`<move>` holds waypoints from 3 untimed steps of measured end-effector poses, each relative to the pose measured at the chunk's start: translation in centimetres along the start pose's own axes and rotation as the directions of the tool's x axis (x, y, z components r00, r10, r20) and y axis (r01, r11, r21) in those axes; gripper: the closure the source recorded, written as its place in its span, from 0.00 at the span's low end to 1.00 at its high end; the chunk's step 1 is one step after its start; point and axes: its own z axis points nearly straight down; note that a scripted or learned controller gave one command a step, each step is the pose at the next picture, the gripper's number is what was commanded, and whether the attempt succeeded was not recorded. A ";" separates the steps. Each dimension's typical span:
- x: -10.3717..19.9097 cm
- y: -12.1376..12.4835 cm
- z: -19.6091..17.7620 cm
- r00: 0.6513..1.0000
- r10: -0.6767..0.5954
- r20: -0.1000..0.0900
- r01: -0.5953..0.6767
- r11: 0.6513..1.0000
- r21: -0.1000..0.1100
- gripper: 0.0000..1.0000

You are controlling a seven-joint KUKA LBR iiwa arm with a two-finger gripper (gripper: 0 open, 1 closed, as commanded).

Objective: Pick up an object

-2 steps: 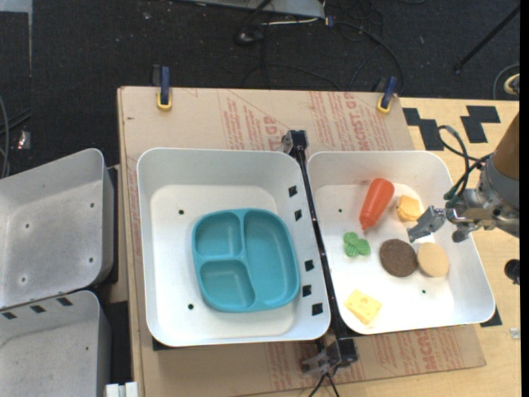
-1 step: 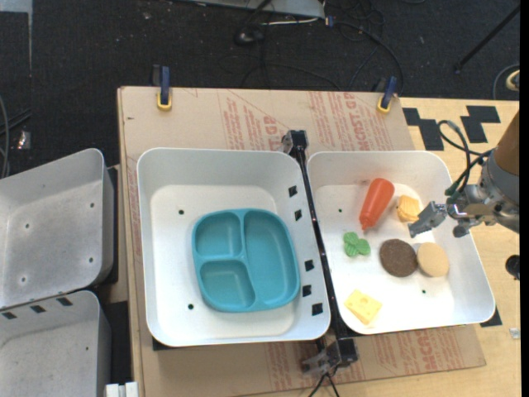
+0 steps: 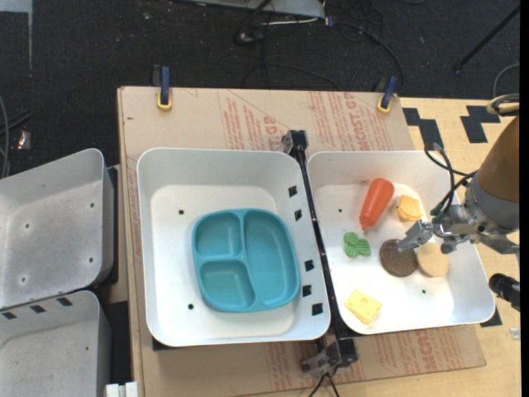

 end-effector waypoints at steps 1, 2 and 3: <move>-0.1 -0.6 4.5 1.000 0.000 0.000 0.000 1.000 -0.001 0.00; 0.0 -0.7 8.2 1.000 0.000 0.000 0.000 1.000 -0.002 0.00; -0.1 -0.6 7.1 1.000 0.001 0.001 -0.001 1.000 -0.004 1.00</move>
